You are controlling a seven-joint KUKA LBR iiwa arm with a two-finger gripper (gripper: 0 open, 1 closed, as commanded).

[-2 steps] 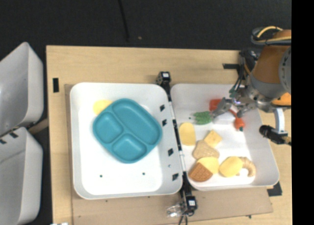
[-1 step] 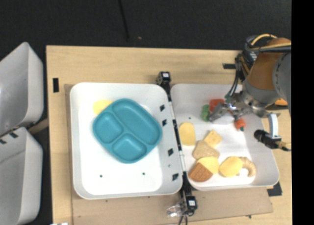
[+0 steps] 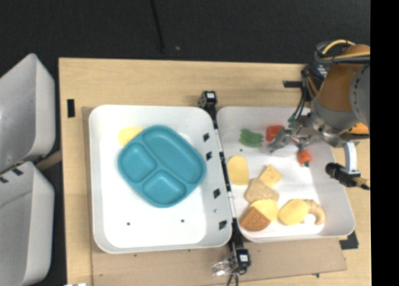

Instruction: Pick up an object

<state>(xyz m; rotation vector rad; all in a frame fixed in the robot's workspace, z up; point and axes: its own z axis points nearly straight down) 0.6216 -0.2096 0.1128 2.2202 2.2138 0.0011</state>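
Fixed overhead camera, slanted down, both bins (image 3: pixel 100 172) in frame

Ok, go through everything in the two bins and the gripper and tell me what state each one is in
Blue tray: flat in left bin, compartments up.
Yellow piece: partly under the tray.
Green piece: loose in right bin.
Red piece: loose beside gripper.
Gripper: low over right bin, holding nothing visible.

Glossy white plastic bins (image 3: pixel 100 216); smooth teal plastic tray (image 3: pixel 161 165); matt, seemingly wooden bench (image 3: pixel 156 82).

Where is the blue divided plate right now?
The blue divided plate lies in the left bin, toward its upper middle, partly covering a yellow piece at its upper left.
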